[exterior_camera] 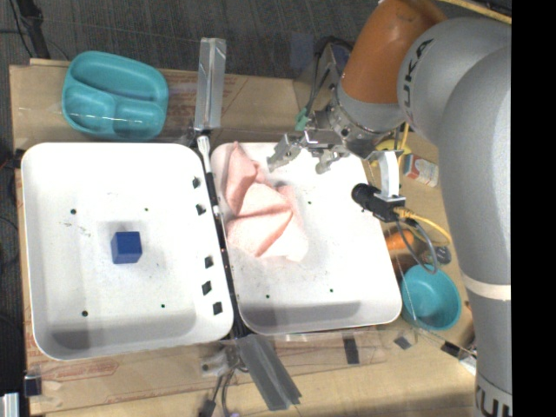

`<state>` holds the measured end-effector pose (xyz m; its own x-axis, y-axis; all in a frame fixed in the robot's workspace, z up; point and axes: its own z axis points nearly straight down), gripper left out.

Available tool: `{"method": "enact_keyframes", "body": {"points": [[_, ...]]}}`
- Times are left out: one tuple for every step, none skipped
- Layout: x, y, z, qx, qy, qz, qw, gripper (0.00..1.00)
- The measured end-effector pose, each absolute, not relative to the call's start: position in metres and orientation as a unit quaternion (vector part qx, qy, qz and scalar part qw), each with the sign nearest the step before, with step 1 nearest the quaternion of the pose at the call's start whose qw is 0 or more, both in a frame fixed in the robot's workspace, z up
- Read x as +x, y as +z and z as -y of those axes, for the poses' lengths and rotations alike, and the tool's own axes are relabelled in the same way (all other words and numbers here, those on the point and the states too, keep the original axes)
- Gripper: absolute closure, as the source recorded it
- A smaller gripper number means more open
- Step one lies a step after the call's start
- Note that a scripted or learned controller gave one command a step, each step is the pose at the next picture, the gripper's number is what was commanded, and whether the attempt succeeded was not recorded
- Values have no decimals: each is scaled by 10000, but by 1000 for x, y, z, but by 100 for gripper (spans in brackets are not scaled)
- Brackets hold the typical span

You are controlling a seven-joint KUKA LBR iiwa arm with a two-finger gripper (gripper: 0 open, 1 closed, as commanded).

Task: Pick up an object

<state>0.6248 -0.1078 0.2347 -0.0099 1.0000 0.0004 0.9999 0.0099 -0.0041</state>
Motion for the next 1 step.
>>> {"method": "enact_keyframes", "body": {"points": [[621, 166, 140, -6956, 18, 7184, 11, 0]]}}
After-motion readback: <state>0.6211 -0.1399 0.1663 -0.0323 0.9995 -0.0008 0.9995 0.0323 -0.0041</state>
